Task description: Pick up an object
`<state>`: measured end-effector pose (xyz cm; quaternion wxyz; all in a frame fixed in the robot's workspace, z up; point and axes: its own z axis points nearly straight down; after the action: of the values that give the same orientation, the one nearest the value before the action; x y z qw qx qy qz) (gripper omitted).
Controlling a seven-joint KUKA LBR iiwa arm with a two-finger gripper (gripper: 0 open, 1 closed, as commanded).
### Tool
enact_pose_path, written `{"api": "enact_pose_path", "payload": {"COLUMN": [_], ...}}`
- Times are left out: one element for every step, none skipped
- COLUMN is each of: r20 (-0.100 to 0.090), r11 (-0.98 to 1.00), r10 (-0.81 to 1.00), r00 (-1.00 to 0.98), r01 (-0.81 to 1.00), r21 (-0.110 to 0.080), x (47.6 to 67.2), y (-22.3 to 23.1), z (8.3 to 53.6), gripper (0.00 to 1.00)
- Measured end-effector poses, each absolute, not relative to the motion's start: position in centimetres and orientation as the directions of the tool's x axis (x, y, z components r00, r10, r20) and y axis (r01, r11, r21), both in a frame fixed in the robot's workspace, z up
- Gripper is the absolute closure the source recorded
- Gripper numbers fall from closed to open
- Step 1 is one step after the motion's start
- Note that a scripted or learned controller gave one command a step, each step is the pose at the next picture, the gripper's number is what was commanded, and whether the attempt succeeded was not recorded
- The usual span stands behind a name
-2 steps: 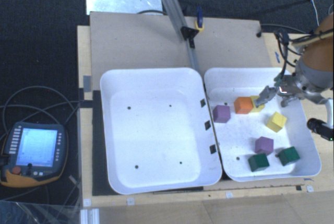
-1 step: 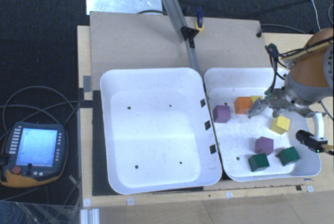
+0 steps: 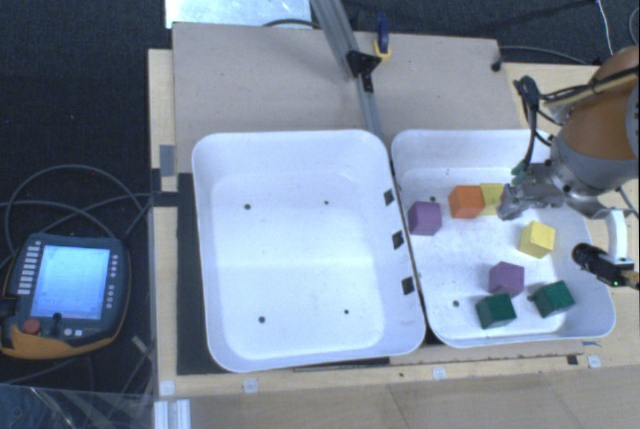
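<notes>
At three o'clock, over the right bin (image 3: 596, 319), our end effector (image 3: 512, 201) hovers beside the yellow block (image 3: 492, 194) (its grip we cannot tell), likely lining up a grasp.

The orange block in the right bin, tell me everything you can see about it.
The orange block is a small cube with a matte, plain look, sitting flat on the floor of the right bin near its back. A yellow block sits against its right side, and the end effector is just beyond that. A purple block lies apart to its left.
</notes>
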<state>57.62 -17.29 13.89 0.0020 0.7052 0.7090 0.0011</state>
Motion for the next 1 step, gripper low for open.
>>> {"api": "enact_pose_path", "payload": {"r20": [-0.002], "r11": [0.005], "r10": [1.0], "r00": [-0.005], "r01": [1.0], "r21": [0.006], "x": [57.69], "y": [-17.22], "z": [18.26], "gripper": [1.0]}}
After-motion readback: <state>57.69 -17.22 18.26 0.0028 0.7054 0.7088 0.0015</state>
